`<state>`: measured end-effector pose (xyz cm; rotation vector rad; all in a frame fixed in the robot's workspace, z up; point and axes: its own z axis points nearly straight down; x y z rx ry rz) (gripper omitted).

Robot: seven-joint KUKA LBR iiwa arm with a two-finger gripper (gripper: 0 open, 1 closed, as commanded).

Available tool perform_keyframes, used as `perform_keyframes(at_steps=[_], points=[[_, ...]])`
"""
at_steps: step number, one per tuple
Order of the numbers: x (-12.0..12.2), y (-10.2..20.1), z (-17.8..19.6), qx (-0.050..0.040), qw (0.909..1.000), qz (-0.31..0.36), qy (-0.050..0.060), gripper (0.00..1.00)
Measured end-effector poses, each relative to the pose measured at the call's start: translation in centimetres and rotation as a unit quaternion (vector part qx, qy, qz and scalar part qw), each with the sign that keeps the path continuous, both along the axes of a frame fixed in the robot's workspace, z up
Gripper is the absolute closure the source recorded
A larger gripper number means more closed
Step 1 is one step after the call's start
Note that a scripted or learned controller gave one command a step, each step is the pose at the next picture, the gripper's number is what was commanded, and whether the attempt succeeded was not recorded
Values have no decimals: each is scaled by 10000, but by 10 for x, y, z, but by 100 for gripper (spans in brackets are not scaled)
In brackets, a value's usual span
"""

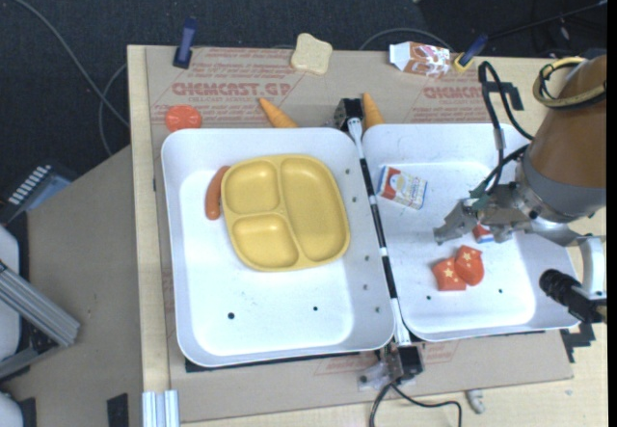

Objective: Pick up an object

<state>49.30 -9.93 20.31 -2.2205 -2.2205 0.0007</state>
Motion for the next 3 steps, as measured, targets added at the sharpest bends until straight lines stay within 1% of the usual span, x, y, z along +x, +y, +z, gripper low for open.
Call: perform_keyframes(at_steps=[1,2,3], points=[[-10,-10,-81,1,10000,-7,6,0],[-10,-10,-71,-4,10000,-8,-11,100],[-10,-10,-71,-4,10000,-7,-9,0]])
